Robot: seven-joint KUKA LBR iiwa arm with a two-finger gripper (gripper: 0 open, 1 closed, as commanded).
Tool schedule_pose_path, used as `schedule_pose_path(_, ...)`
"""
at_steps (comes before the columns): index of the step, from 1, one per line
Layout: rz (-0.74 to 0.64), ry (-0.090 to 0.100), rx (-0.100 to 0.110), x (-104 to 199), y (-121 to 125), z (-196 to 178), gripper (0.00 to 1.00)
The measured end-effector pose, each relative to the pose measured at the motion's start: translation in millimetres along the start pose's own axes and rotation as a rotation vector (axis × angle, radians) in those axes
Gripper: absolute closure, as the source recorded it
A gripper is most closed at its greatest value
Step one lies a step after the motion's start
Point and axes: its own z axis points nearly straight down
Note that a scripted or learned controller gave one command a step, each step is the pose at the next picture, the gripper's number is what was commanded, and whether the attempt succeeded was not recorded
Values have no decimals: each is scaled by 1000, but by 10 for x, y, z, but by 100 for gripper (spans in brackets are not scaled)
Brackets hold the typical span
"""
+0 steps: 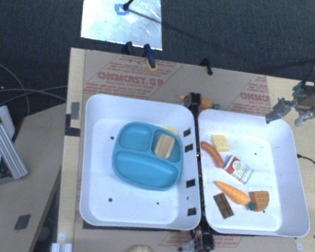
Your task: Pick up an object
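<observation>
From above, my gripper (289, 113) hangs over the far right corner of the right bin (295, 148), fingers spread wide and holding nothing. The bin's far half beneath me lies bare. Nearer the divider lie a sausage (212, 154), cheese cube (220, 143), small carton (238, 169), carrot (232, 192), chocolate bar (223, 205) and bread slice (259, 200). The left bin (97, 144) carries a blue tray (142, 163).

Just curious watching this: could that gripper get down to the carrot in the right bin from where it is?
Probably yes. The gripper hangs open above the bin's far right corner, and the carrot lies uncovered with nothing over it.
</observation>
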Motion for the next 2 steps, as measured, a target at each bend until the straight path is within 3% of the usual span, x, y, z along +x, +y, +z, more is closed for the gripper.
schedule_pose_path(2, 0, 0, 3, 7, -50, 1074, 0)
